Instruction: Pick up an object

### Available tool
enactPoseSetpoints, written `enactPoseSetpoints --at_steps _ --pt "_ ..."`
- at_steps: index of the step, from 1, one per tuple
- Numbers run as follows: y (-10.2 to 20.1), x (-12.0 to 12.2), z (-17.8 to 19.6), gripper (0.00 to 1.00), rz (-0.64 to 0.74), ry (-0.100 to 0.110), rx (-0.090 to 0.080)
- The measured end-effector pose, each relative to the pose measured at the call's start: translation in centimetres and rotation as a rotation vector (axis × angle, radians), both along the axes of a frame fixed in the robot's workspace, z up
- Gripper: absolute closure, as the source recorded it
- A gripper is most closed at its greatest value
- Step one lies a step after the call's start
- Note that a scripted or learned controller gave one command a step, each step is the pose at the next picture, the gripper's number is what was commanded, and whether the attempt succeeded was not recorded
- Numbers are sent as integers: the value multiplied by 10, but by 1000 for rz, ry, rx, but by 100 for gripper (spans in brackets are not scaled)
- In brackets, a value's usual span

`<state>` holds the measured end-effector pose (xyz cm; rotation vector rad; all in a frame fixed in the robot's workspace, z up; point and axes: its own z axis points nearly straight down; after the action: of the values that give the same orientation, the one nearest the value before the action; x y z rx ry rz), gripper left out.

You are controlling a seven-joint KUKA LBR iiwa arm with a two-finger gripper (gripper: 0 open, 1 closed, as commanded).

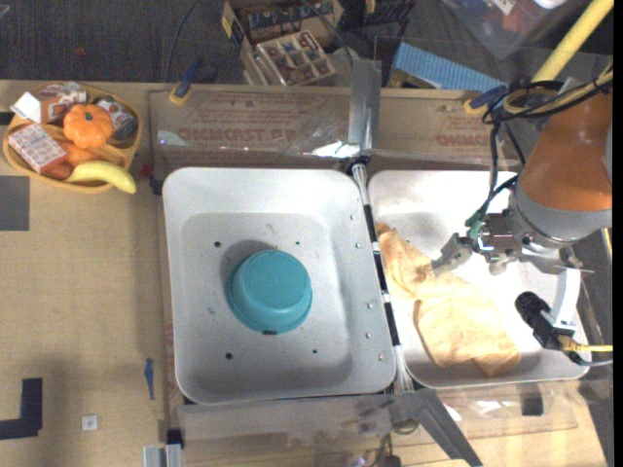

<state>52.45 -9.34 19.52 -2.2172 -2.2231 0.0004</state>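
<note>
Right of centre, the fingers point(450, 258) touch the crumpled yellow-tan cloth point(458, 321); their spread I cannot tell. Loose fabric could slip free on lifting.

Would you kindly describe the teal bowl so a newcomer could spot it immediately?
Find the two white bins; take the left bin. The teal bowl sits upside down near its middle, round and solid blue-green, unlike the crumpled yellowish cloth in the right bin.
</note>
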Motion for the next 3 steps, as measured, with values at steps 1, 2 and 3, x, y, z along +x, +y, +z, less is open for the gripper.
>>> enactPoseSetpoints --at_steps 1,2,3 --pt "-17 38 -103 0 36 -17 -2" --pt "-7 63 -103 0 228 -17 -6" --pt "-7 65 -92 100 226 -22 -4"
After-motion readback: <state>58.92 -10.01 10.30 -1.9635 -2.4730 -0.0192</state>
